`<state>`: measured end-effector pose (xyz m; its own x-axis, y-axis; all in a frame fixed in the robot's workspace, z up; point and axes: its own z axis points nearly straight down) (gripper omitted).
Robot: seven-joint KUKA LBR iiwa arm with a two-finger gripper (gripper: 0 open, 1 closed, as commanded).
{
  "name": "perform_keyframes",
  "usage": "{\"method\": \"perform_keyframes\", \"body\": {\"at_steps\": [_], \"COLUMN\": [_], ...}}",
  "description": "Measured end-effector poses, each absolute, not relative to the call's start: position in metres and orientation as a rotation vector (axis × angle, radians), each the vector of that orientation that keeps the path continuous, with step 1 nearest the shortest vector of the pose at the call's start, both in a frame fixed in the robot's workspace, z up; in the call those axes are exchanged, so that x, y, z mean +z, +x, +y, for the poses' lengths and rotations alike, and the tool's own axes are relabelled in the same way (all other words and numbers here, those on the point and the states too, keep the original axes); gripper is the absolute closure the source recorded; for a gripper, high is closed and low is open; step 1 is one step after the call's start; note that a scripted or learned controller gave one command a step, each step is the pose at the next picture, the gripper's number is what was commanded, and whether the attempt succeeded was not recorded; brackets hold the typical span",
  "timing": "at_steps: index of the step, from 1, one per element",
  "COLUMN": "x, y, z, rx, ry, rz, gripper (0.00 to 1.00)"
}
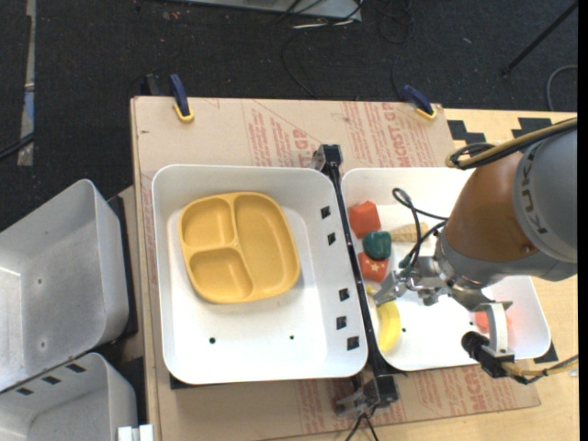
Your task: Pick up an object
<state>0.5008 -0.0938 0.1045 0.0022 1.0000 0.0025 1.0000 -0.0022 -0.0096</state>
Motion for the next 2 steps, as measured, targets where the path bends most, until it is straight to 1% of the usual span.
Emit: {"method": "perform_keyframes", "body": {"at_steps": [1, 2], "x": [0.116, 0.159], "y": [0.502, 0.495], "z": [-0.094, -0.096], "rx": [0.006, 0.0], "ry": [-2.221, -2.225], "rz": [-2.212, -2.22], "gripper": [1.0, 1.0]}}
